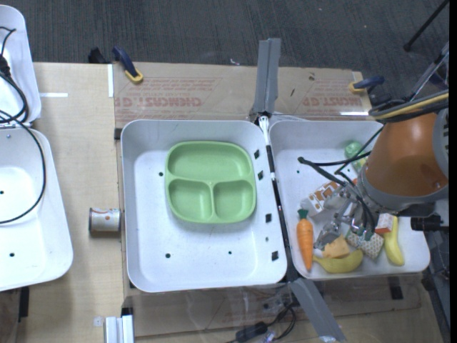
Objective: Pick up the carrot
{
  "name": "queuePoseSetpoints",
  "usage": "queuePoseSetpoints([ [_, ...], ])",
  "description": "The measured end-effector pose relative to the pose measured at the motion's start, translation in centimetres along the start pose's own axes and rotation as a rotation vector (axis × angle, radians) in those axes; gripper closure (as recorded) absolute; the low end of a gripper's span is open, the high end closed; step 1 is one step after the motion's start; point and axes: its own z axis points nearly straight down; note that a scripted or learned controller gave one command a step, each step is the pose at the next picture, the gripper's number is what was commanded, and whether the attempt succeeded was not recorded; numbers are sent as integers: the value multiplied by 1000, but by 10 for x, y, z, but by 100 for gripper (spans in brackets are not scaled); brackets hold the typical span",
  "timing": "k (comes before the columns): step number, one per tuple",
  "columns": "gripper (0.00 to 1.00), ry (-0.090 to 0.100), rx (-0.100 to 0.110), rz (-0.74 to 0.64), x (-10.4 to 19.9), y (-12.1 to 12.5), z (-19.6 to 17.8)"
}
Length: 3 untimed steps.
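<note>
Carrot (305,243) lying flat in right bin (285,184), hard against that bin's left wall, toward its near-left corner, green top pointing to the far edge. Untouched, apart from the hand (348,220). Placed lengthwise along the wall, so probably awkward for a grasp from the wall side; likely needs fingers across the width.

Hand hovering low over the bin's near-middle clutter, just right of carrot, not over it. Nothing visibly held. Open or closed: cannot tell, lost among cables and toys beneath.

Clutter near hand: banana (340,263) curved along near wall, second banana (393,243) toward near-right corner, crowding carrot's tip. Small printed packet (323,193) farther in, green round thing (353,149) near far side, half covered by arm (407,156).

Left bin (136,213) carries green divided plate (211,181), centred, nothing in its sections.

Hard to read: arm's orange band hides right bin's far-right part; pale chunks under the hand unidentifiable. Small can (104,220) on counter left of left bin.
</note>
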Motion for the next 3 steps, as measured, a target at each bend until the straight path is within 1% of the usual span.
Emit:
queuePoseSetpoints([
  [1,0,-22,2,-272,9,-5,6],
  [2,100,-24,1,-270,8,-4,-3],
  [3,0,-23,1,-270,8,-4,-3],
])
